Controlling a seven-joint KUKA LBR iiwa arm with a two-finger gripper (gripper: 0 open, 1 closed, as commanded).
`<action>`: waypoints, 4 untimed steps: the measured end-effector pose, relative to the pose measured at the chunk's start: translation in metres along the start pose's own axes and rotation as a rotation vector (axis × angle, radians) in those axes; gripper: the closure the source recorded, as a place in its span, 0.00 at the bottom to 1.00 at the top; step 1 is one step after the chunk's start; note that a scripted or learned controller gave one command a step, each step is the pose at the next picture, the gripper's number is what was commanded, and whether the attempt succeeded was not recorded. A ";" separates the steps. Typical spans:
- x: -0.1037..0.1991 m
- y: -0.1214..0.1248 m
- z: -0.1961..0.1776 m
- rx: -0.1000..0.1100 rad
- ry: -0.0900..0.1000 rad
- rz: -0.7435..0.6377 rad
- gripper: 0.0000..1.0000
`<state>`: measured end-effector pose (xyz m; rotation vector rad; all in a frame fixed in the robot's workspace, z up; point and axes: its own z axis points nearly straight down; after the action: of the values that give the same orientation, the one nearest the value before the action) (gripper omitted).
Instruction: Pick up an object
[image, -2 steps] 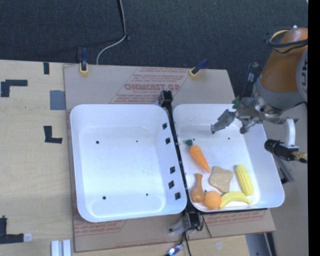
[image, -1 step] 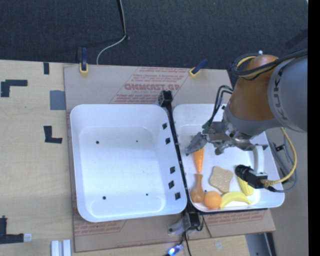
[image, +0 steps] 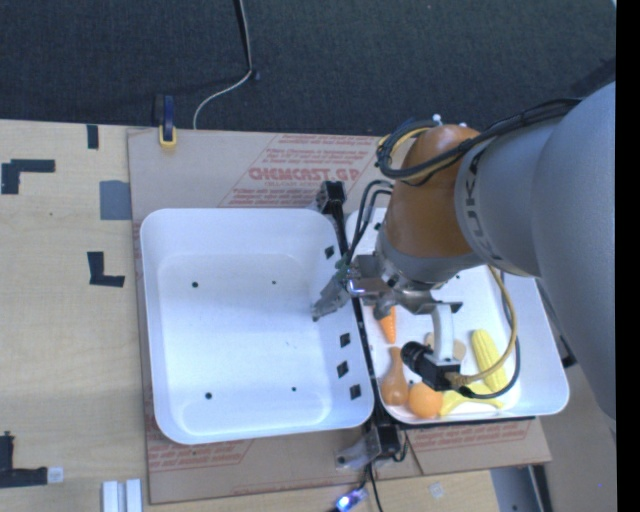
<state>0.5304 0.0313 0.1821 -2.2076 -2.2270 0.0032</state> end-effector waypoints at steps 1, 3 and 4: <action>-0.024 0.013 -0.117 -0.016 -0.003 0.008 0.00; 0.038 0.100 -0.237 -0.001 -0.002 -0.002 0.00; 0.123 0.127 -0.360 -0.019 0.001 -0.002 0.00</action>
<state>0.6578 0.1547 0.5420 -2.2146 -2.2380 -0.0194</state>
